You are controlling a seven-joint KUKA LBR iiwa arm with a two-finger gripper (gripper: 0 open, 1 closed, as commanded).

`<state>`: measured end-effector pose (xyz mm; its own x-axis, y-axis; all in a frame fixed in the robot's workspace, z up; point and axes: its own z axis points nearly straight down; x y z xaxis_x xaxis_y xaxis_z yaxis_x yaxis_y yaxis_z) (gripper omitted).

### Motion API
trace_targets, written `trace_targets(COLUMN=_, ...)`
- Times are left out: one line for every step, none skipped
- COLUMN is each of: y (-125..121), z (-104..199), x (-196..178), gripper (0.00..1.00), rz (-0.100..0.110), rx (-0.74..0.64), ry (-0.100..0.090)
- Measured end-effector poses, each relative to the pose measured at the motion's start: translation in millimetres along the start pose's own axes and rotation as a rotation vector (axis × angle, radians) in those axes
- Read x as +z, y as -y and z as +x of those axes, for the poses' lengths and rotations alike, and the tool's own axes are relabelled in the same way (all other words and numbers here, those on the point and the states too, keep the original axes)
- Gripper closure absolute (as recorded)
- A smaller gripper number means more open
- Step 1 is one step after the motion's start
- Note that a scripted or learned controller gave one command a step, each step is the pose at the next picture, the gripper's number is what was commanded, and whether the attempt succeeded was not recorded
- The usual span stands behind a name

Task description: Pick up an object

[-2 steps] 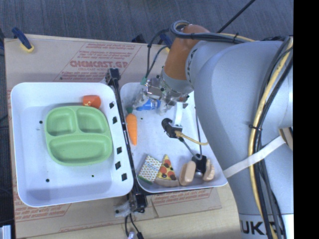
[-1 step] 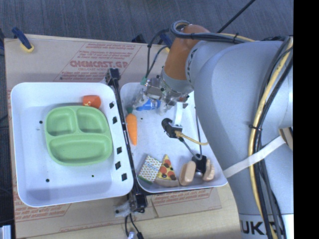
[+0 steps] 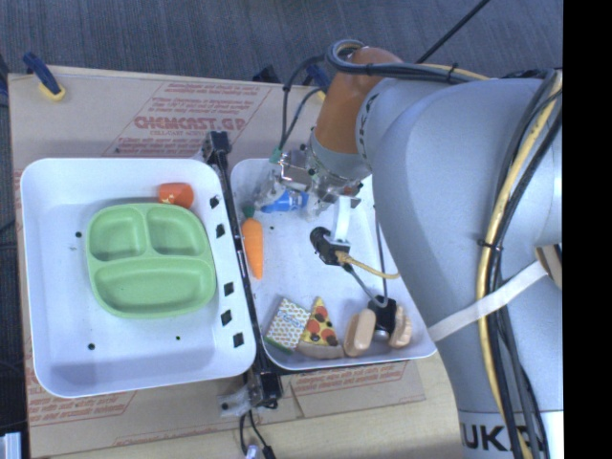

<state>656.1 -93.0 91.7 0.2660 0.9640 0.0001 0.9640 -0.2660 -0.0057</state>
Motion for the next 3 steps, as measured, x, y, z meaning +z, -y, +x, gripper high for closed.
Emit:
trace_targets(y=0.0, z=0.0, x=0.0, gripper=0.00, rz=0.000, rx=0.000, ry=0.000)
trace_targets(y=0.0, z=0.0, x=0.0, gripper=0.00, rz=0.000, rx=0.000, ry=0.000)
trace_targets(y=0.0, z=0.0, x=0.0, gripper=0.00, rz=0.000, rx=0.000, ry=0.000)
